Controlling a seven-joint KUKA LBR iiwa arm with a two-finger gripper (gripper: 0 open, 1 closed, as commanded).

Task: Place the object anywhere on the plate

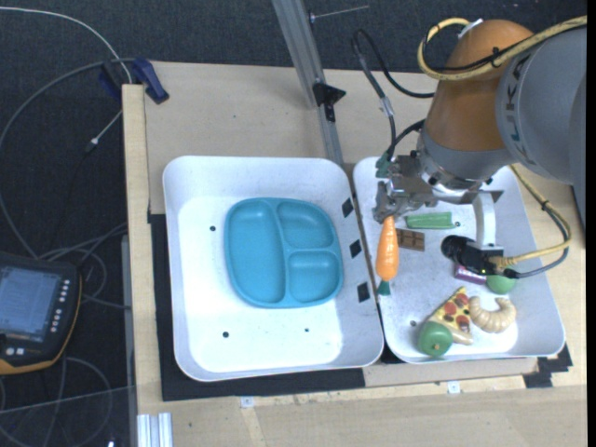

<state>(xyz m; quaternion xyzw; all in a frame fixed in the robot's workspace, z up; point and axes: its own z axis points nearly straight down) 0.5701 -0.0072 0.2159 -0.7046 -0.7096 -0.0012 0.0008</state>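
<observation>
The blue plate (282,251) is sitting in the left bin (191,329) with all 3 of its compartments bare, so nothing is delivered yet. The gripper (389,212) is hanging over the right bin (540,329), to the right of the plate and just across the seam between the 2 bins. A toy carrot (387,252) is hanging upright straight below it, stalk end up at the fingers, tip pointing down near the bin's left wall. From where I'm standing the fingers are looking narrow and pinched on the carrot's top, so I'm judging the pick as done and the carrot as lifted. What is left is the carry leftward over the seam and the release onto the plate. The other toys, a pizza slice (451,310), a green apple (434,340) and a green bar (428,220), are lying farther right of the plate.
</observation>
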